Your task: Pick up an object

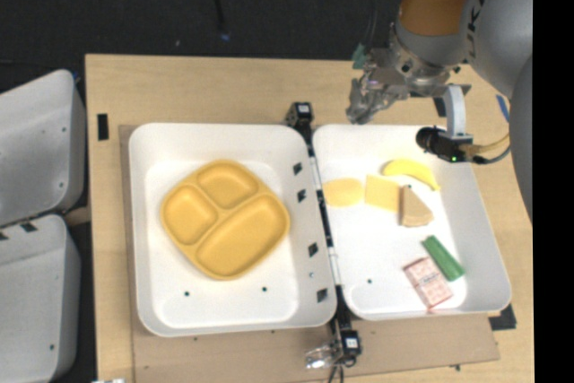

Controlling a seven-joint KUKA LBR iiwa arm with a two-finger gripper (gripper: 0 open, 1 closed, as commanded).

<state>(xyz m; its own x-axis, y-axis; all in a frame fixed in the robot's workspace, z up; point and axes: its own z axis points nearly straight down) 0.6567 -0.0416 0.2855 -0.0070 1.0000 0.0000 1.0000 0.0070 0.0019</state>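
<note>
My gripper (363, 108) hangs above the far left corner of the right bin (484, 282), its fingers close together with nothing between them. Inside that bin lie a yellow banana (411, 170), a round yellow slice (342, 192), a pale yellow cheese block (382, 192), a tan wedge (414, 209), a green bar (443, 256) and a small pink packet (428, 281). All of these rest nearer the camera than the gripper, apart from it.
The left bin (148, 282) holds a yellow divided plate (225, 217). A black clip (300, 114) sits at the far end of the seam between the bins. White panels (36, 148) stand at the far left.
</note>
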